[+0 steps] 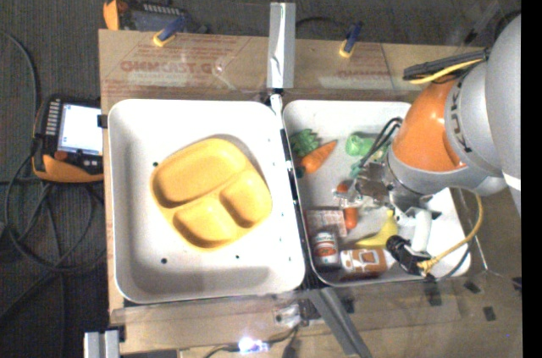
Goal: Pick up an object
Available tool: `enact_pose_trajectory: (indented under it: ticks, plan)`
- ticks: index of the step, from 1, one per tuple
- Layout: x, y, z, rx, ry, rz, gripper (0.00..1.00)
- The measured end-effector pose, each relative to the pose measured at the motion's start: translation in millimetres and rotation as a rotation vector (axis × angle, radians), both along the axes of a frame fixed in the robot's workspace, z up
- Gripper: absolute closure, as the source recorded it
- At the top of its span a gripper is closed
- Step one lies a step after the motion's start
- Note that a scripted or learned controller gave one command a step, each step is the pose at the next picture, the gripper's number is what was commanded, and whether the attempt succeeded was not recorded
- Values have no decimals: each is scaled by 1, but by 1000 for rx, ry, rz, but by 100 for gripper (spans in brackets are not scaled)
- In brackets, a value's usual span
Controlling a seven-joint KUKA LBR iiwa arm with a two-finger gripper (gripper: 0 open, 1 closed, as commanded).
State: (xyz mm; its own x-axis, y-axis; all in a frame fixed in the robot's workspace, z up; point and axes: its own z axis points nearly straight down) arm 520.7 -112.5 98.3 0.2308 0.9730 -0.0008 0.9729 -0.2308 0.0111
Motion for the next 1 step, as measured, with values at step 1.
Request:
enact_pose_trajectory:
  ticks: [1]
  plan:
    - [34, 41, 138, 0, 13, -33, 100]
